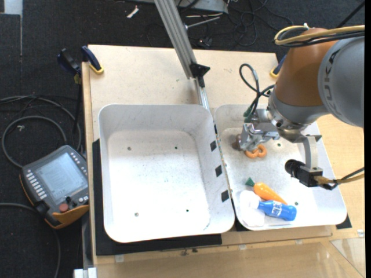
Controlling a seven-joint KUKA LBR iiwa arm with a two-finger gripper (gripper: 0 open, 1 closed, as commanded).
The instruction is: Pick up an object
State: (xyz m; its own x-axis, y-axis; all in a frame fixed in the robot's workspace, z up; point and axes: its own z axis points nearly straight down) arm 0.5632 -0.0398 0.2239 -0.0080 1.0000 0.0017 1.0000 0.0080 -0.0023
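at the right bin's (324,213) near edge lie a blue bottle (278,211) on a white lump (250,208), with an orange carrot-like piece (268,191) touching at their 12 o'clock. farther back, the gripper (253,141) hangs low over an orange ring (255,152), just at its 12 o'clock; whether its jaws are spread or pressed together i cannot tell. the left bin (116,120) sits at 9 o'clock.

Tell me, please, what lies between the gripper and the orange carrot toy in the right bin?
In the camera view, bare white bin floor separates the gripper, low over an orange ring, from the carrot toy.
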